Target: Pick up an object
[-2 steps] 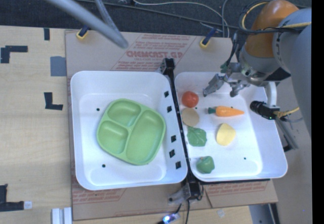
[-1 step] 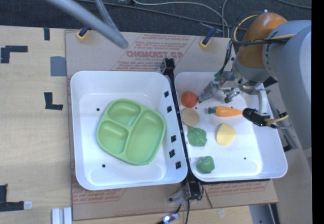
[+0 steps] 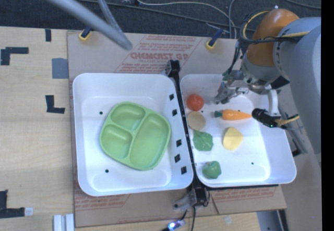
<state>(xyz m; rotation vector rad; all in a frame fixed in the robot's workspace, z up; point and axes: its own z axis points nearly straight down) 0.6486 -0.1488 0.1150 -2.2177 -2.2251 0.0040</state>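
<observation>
The camera view looked down on a surface [image 3: 31,136] carrying two white bins side by side. In the left bin [image 3: 86,94] lay a green divided plate [image 3: 135,135], tilted slightly within the bin. The right bin [image 3: 276,165] held the loose pieces: a red tomato [image 3: 195,102] near the divider, a tan round piece [image 3: 197,121] just below it, a green leafy piece [image 3: 203,141] under that, a second green piece [image 3: 212,170] toward the front wall, a yellow piece [image 3: 233,138] near the middle, and an orange carrot [image 3: 236,116] lying crosswise. The arm [image 3: 292,52] reached in from the right, and the tool [image 3: 225,94] hung over the back part of the right bin, just above the carrot's green end and to the right of the tomato. I could not tell how wide the tool stood, and nothing showed in its grip.
</observation>
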